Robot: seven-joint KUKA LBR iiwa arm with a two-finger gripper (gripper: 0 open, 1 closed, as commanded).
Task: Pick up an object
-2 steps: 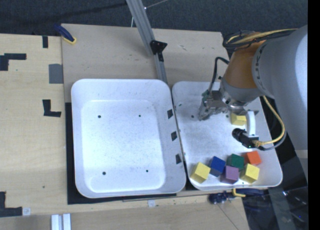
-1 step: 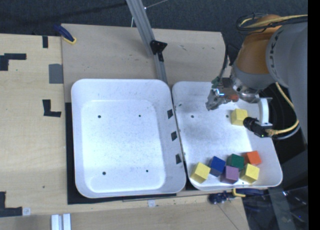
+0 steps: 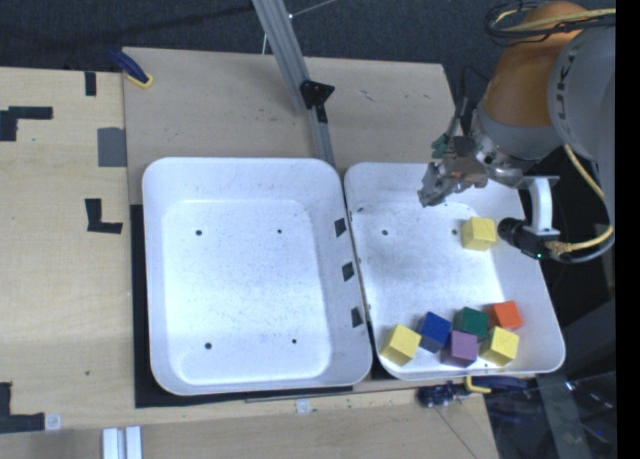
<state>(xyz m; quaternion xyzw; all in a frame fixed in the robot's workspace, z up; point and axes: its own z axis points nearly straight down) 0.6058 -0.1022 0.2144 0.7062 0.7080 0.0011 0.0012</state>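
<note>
My gripper [image 3: 436, 191] hangs over the far part of the right bin [image 3: 400, 257], with nothing visible between its fingers. A yellow cube [image 3: 479, 233] lies alone just to the right of it and a little nearer the camera. Along the bin's near edge sit several cubes: yellow [image 3: 402, 344], blue [image 3: 435, 330], purple [image 3: 463, 347], green [image 3: 470, 322], orange [image 3: 506, 314] and another yellow [image 3: 503, 345].
The left bin [image 3: 245, 272] stands beside the right one. A slanted metal pole [image 3: 285, 42] with a black clamp rises behind the bins. The arm's grey and orange body [image 3: 540, 77] looms at the right.
</note>
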